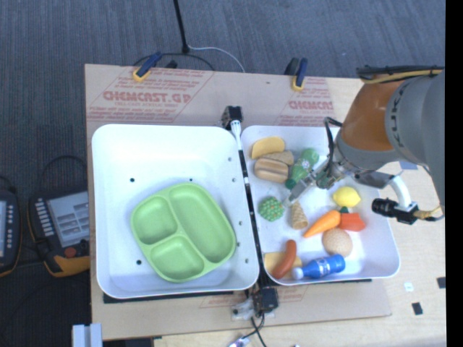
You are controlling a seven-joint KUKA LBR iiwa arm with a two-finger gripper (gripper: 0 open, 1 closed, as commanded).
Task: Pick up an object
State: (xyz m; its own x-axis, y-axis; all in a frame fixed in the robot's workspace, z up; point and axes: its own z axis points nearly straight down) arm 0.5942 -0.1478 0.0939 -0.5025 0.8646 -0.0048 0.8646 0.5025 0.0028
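The right bin (383,259) holds several toy foods. Among them are a yellow slice (268,147), a hot dog bun (273,168), a green piece (308,157), a green knobbly ball (271,208), a cone (298,214), a carrot (322,223), a lemon (346,196), a tan egg-like ball (337,242), a red sausage (286,257) and a blue bottle (322,267). My gripper (307,181) hangs low over the bin's middle. It sits just below the green piece, between the bun and the lemon. Nothing shows as lifted.
The left bin (116,157) carries a green divided plate (183,231). A black clip (232,116) sits at the top of the wall between the bins. My arm's orange band (365,121) covers the right bin's far right corner. Clamps and a cable lie along the board's far edge.
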